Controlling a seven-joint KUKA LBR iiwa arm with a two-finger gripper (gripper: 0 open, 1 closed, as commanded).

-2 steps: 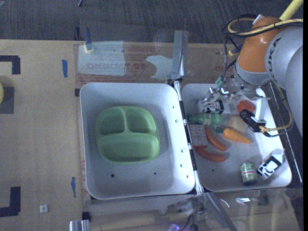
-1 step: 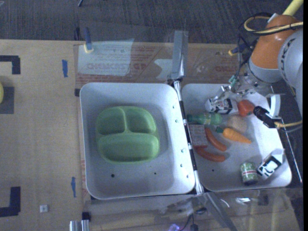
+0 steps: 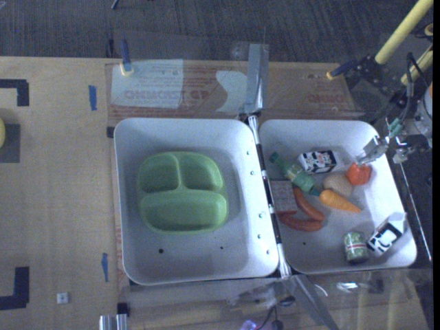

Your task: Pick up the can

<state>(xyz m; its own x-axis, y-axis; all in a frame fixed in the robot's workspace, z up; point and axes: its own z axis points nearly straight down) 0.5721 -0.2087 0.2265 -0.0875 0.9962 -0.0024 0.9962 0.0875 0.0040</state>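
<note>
From where I stand, the hand (image 3: 377,147) hangs at the far right edge of the right bin (image 3: 405,205), its pale tips poised just above a small orange-red piece (image 3: 358,174). Whether it is open or closed I cannot tell; nothing sits visibly between its tips, so I take it to be carrying nothing.

The can (image 3: 355,247), small with a green label, lies toward the near right corner of that bin, just beside a black-and-white carton (image 3: 386,236). That closeness matters: I'd judge a grasp would need to come in on the can's free side, or the carton may get nudged or caught.

Between hand and can lie a carrot (image 3: 338,200) and a pale roundish item (image 3: 336,183), with a second little carton (image 3: 317,160), a green bottle (image 3: 292,172) and red sausage-like pieces (image 3: 304,212) further left.

The left bin (image 3: 130,184) holds a green divided plate (image 3: 181,192), well apart from all this, on the wooden worktop (image 3: 55,205).
</note>
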